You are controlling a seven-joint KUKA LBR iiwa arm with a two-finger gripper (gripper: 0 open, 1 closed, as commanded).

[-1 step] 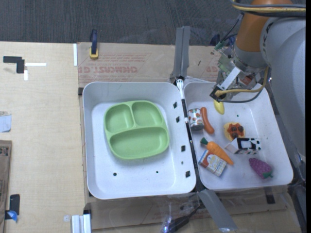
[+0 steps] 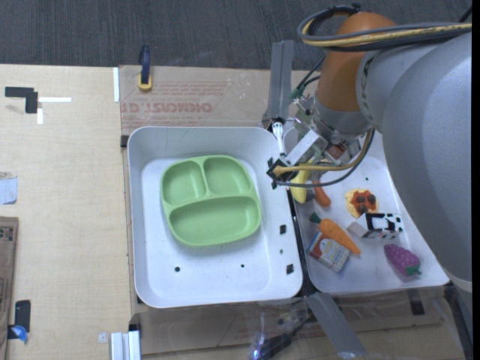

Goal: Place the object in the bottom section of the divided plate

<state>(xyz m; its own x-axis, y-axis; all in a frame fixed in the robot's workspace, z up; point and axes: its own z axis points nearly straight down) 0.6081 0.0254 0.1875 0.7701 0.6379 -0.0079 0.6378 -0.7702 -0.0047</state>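
A: Nearest the lens, what's there?

B: The grey arm [image 2: 420, 126], bulking over the right bin [image 2: 375, 276]. Below it lie a carrot [image 2: 335, 232], a small carton [image 2: 328, 252], a purple grape bunch [image 2: 403, 259] and a black-and-white cow [image 2: 381, 223].

A: And the gripper [image 2: 289, 172]?

B: At the wall between the bins. A yellow banana [image 2: 299, 190] sits right at its tip, long axis roughly upright in frame; whether it is pinched, I cannot tell.

A: Room at the plate?

B: The green divided plate [image 2: 211, 199] lies in the left bin [image 2: 150, 276], white floor on every side, its wide bottom section bare.
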